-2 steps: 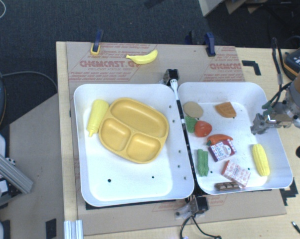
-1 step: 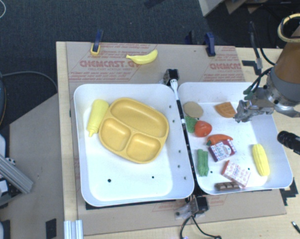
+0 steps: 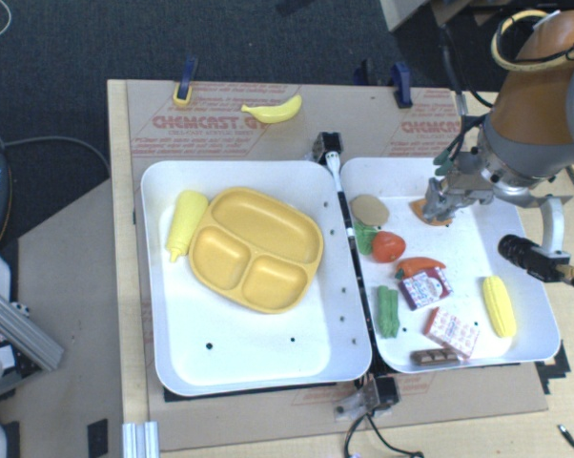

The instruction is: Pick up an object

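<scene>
My gripper is low over the back of the right bin, right above a small orange object that peeks out on its left side. Whether that object is held is hidden by the gripper body. Nearby in the same bin lie a tan round piece, a red tomato, a red pepper and a purple-red packet.
Also in the right bin are a green pickle, a pink packet, a brown bar and a yellow corn cob. The left bin holds a yellow divided plate and a yellow bottle. A banana lies on the bench behind.
</scene>
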Available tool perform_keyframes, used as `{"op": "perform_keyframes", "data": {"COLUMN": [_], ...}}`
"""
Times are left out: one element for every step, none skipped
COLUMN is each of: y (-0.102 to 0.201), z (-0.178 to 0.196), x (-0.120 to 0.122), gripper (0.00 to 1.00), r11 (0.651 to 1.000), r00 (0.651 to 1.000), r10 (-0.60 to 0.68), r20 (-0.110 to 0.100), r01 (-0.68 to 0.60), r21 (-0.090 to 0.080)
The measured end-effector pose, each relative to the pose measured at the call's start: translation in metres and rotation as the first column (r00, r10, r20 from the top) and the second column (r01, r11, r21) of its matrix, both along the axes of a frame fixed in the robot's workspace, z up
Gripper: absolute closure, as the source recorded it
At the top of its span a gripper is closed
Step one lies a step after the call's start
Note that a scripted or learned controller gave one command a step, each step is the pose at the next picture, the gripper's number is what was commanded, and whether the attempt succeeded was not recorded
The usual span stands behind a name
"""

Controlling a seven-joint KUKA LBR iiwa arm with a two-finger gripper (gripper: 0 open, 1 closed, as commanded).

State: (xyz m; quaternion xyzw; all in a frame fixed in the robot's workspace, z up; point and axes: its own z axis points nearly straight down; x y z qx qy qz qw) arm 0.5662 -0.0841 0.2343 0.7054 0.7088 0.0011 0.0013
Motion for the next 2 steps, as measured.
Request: {"op": "perform_keyframes", "data": {"y": [0.039,0.088], "z": [-0.008,-0.019], "x": [0.02,0.045], "gripper": [1.0,1.0], "r11": [1.0,1.0], "r00": [1.0,1.0], "r10": [-0.001,0.001], "r20": [0.0,-0.001], "r01": [0.001,-0.001], "r21": [0.0,0.001]}}
